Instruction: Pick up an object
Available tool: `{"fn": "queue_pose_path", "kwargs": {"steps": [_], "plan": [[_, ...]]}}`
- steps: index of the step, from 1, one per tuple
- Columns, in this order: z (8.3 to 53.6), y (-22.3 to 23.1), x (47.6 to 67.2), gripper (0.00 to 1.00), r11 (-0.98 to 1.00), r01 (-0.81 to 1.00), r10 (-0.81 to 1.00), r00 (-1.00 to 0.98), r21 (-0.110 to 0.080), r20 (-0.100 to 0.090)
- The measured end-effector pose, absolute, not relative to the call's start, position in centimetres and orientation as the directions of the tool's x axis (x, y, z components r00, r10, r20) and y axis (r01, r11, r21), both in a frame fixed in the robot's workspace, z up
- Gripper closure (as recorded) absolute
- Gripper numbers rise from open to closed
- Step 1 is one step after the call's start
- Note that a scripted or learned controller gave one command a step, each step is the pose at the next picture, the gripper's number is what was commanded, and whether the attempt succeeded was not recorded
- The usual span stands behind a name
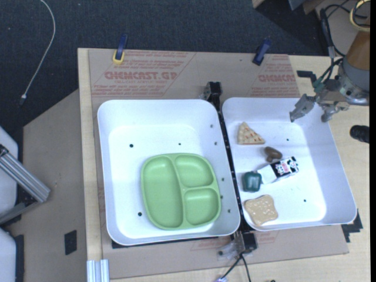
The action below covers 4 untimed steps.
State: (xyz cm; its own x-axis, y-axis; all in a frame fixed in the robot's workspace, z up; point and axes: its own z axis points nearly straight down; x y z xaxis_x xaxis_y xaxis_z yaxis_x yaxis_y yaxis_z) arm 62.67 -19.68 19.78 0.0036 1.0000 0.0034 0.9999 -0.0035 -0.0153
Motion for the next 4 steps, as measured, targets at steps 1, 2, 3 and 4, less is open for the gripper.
{"fn": "queue_pose_path", "kwargs": {"steps": [1,2,3,4], "plan": [[20.7,-19.6,63.0,0.00,0.000,1.000,1.000,0.000,0.000,0.000],[16.4,-20.0,63.0,0.00,0.000,1.000,1.000,0.000,-0.005,0.001],[10.7,-19.7,61.9,0.00,0.000,1.000,1.000,0.000,-0.007,0.002],[8.3,-19.6,61.9,0.00,0.000,1.000,1.000,0.000,-0.005,0.001]]}}
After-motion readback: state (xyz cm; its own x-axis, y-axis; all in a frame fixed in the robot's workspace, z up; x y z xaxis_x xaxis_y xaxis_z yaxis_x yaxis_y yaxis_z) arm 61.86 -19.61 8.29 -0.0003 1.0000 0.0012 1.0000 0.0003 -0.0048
